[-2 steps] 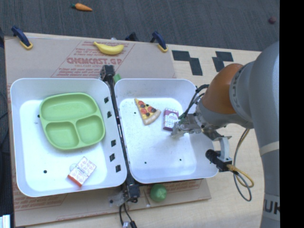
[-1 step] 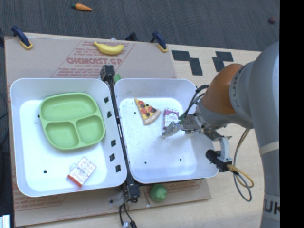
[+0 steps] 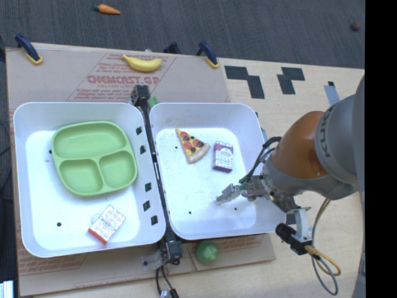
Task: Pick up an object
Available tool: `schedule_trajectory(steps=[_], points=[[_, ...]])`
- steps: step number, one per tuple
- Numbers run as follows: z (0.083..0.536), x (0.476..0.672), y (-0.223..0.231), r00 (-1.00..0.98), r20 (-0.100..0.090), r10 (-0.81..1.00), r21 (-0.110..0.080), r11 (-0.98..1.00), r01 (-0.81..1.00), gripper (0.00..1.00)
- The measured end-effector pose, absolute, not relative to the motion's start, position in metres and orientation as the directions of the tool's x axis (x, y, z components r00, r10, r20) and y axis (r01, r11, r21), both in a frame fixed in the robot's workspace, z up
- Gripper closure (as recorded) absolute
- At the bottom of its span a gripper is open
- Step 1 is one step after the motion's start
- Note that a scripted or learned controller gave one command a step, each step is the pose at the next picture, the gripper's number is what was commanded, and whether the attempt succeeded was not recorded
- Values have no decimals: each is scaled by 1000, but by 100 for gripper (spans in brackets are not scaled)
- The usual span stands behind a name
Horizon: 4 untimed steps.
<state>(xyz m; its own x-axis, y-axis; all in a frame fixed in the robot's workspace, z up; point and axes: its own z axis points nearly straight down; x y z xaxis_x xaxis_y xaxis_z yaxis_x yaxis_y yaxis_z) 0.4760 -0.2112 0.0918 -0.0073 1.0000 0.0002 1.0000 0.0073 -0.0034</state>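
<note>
In the right bin [image 3: 248, 113] lie a pizza slice [image 3: 191, 144] and a small purple box [image 3: 223, 156], both toward the back. My gripper [image 3: 227, 194] sits low over the bin's front right floor, below and just right of the purple box, with nothing visible between its fingers. The grey arm with its orange band [image 3: 301, 151] reaches in from the right. The left bin [image 3: 25, 185] holds a green divided plate [image 3: 93, 157] and a red-and-white box [image 3: 107, 223].
A yellow banana [image 3: 142, 61] lies on the cardboard behind the bins. A green ball [image 3: 207, 251] rests on the bench in front of the right bin. Blue clamps [image 3: 208, 53] hold the cardboard's back edge. An orange carrot [image 3: 108, 9] lies on the floor beyond.
</note>
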Motion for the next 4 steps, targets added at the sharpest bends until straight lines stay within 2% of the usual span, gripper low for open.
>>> schedule_trajectory(steps=[1,2,3,4], points=[[102,477,-211,-12,0,1000,-3,12,1000,100],[92,476,-209,-6,1,1000,-3,6,1000,100],[127,477,-166,-10,0,1000,-2,10,1000,100],[127,476,-167,-9,0,1000,-2,9,1000,0]])
